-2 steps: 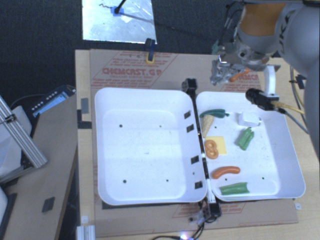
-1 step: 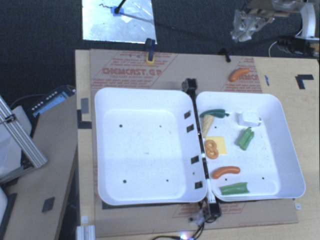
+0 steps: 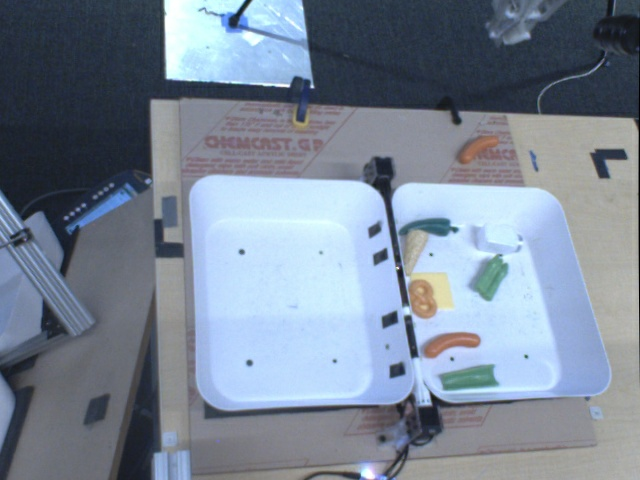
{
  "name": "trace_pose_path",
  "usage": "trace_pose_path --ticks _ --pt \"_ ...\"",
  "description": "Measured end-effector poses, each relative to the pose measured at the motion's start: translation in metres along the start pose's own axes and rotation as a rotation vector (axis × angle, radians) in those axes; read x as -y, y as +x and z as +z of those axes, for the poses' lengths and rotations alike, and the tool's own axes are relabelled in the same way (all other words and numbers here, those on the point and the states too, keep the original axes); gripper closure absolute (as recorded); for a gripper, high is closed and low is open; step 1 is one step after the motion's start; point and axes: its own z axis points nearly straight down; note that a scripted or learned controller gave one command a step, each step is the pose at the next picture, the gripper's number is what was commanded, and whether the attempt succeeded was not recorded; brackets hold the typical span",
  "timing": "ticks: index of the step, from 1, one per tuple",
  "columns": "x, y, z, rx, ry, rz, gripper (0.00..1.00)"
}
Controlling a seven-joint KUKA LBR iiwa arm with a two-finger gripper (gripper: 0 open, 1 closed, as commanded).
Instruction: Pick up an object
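Observation:
The right bin [image 3: 570, 268] holds several small things. A dark green pepper [image 3: 430, 227] lies beside a pale cone [image 3: 414, 249] at its upper left. A white block [image 3: 497, 237] and a green piece [image 3: 490, 277] sit further right. Lower down are a yellow square [image 3: 436, 288], an orange pretzel [image 3: 422, 299], an orange sausage [image 3: 452, 344] and a green bean pod [image 3: 468, 376]. My gripper [image 3: 515, 18] hangs blurred at the top right, high over the dark floor, well beyond the bins and with nothing seen in it.
The left bin [image 3: 210, 298] stands beside the right one, joined by a black hinge strip [image 3: 392, 278]. A second orange sausage [image 3: 478, 148] lies on the cardboard behind the right bin. A yellow clamp [image 3: 300, 116] sits at the board's far edge.

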Motion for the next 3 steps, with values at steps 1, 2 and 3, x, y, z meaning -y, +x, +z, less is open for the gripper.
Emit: trace_pose_path --ticks 1,2,3 --pt "0.035 -0.075 0.005 0.001 0.009 0.01 1.0" --pt "0.096 0.031 0.137 -0.003 0.022 -0.004 1.0" --pt "0.113 0.022 0.003 -0.002 -0.006 0.002 1.0"
